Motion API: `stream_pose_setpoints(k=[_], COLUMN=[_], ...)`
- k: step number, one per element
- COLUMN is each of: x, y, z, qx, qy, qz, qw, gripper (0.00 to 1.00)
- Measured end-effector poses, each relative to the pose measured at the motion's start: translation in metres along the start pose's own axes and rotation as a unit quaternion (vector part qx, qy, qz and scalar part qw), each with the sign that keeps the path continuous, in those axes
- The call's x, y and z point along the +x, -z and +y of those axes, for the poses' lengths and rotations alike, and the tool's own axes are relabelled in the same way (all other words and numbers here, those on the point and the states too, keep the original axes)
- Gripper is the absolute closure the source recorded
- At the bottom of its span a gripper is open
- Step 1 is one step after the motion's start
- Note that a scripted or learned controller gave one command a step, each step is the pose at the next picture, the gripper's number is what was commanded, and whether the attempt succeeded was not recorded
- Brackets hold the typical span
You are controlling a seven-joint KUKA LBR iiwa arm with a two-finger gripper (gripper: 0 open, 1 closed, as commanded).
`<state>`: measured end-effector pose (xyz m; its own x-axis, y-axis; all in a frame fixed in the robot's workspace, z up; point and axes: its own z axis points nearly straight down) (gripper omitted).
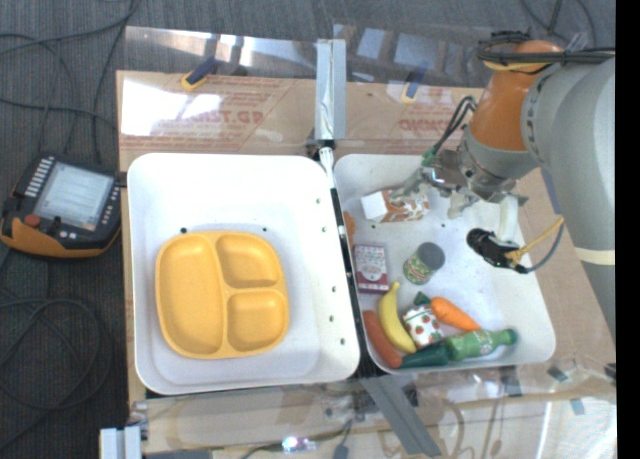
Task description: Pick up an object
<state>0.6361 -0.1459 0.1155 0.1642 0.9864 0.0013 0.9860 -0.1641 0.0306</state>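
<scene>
While my arm reaches in from the view's right, my gripper (pixel 447 183) hangs over the far part of the right bin (pixel 535 332), up-view and slightly right of the can (pixel 424 263), which serves as landmark here. I cannot tell whether the gripper is open or closed, and nothing is seen held in it.

Bins: two, white, side by side. The can stands near the middle of the right bin; the left bin (pixel 150 172) lies well left of the can.

Left bin, one item: a yellow plate (pixel 222 293) with three compartments, left of the can and slightly down-view.

Right bin, nine loose objects, one of each:
- the can itself, green with a grey top;
- one small carton (pixel 396 207), white and orange, up-view and left of the can, just beside the gripper;
- one red packet (pixel 370 268), just left of the can;
- one banana (pixel 391 316), down-view and left of the can;
- one red sausage-shaped piece (pixel 376 340), beyond the banana from the can, touching it;
- one red-and-white cup (pixel 422 326), directly down-view of the can;
- one carrot (pixel 456 314), down-view and right of the can;
- one green bottle (pixel 474 344), past the carrot from the can;
- one dark green piece (pixel 424 356), down-view of the cup; its kind is unclear.

Outside the bins: one handheld pendant (pixel 60 207), far left of the can.
</scene>
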Motion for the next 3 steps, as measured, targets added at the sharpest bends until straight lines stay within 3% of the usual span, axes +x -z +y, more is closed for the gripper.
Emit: stream_pose_setpoints(k=[1,2,3], x=[0.025,0.056,0.072], y=[-0.004,0.069,0.088], z=[-0.024,-0.036,-0.075], qx=[-0.015,0.016,0.017], qy=[0.018,-0.184,-0.140], qz=[-0.005,-0.005,-0.005], qw=[0.9997,0.9828,0.9900], gripper=[0.00,0.00,0.00])
